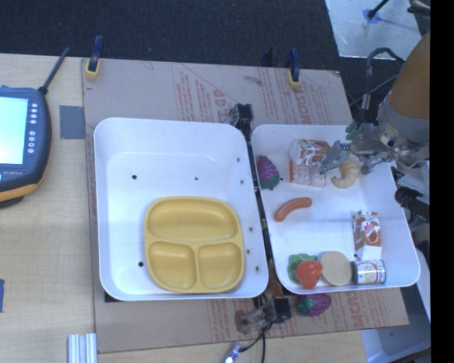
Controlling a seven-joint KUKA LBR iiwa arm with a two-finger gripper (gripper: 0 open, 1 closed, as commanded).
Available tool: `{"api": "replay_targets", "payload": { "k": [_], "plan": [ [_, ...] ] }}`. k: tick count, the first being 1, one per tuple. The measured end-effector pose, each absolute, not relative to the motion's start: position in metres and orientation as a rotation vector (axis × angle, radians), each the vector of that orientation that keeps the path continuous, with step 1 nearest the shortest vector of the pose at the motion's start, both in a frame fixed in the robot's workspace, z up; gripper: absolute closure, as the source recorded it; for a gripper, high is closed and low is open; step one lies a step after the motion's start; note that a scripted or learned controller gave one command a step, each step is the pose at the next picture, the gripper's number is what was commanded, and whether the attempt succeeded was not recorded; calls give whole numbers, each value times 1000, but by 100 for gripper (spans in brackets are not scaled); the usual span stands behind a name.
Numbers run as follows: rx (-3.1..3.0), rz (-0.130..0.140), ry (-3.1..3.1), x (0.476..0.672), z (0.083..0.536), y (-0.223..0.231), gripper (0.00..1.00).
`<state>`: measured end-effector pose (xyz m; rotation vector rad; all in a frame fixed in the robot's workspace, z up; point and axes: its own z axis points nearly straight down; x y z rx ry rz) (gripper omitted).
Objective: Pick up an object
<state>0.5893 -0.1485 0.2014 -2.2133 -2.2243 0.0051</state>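
Fingers of the gripper (346, 159) sit low in the right bin (408, 233), at its far side; whether they are spread or closed I cannot tell, since the metal parts blur together. Nothing is visibly between them.

Nearest candidates: croissant (346, 174), touching or just under the fingertips on the near side; carton (309, 162), just beside them toward the left bin (113, 203). Judgement: the croissant is the target, and the step in hand is the descent onto it.

Farther from the fingers: sausage (292, 207), grapes (268, 172) against the bin wall, a packet (367, 234), a can (371, 272), a tomato (309, 273) and a round cracker (336, 268) at the near end. Yellow tray (194, 244) lies in the left bin.

To do it well:
- centre the fingers across the croissant's narrow middle, not its curved tips;
- keep clear of the carton, which crowds one side;
- close only once fully down, then lift straight up.

Risk: croissant may roll out sideways.
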Motion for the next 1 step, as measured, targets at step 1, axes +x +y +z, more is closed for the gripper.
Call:
{"api": "replay_targets", "payload": {
  "k": [1],
  "plan": [
    [-2216, 3, -2227, 644, 95, -122, 0]
  ]
}}
